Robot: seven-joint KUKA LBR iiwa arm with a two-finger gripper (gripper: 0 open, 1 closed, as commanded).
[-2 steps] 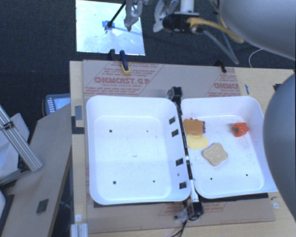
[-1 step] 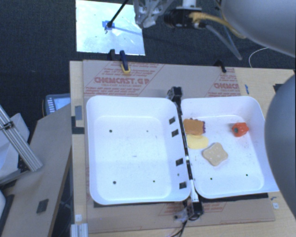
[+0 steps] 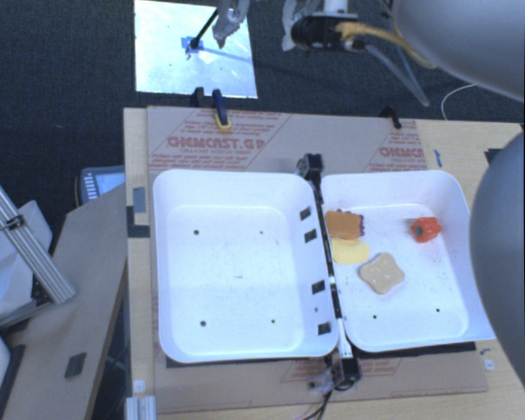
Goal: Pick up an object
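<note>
**Tool** [image 3: 225, 25]: seen at the top edge of the camera view, above a reflective metal sheet [image 3: 195, 51] that lies beyond the far edge of the surface [image 3: 135, 164]. Whether it is released or clenched cannot be told. Nothing is seen grasped in it. It is well apart from both bins.

**Arm** [image 3: 459, 37]: grey, blurred, entered from the right. A second large grey part of it is seen along the right side, overlapping the right bin's outer edge.

**Cardboard sheet** [image 3: 271, 139]: pale brown with red "CHEMCAST GP" lettering, laid flat on the surface under both bins. A yellow and blue clamp [image 3: 220, 111] is fixed at its far edge.

**Left bin** [image 3: 164, 246]: white, shallow, with small dark dots on its floor.

**Right bin** [image 3: 447, 184]: white, shallow, set touching the left bin, with black clips [image 3: 310, 168] along the shared rim. The pickable things are all held here:
- orange-brown slice [image 3: 344, 224] with a purple edge, near the shared rim;
- yellow flat piece [image 3: 351, 252], just beside that slice, on its near side;
- beige toast slice [image 3: 381, 273], lying flat, just beside the yellow piece;
- red-orange piece [image 3: 425, 230], apart from the others, towards the right wall.

**Aluminium rail** [image 3: 33, 254]: seen slanting at the left edge, off the surface.
</note>
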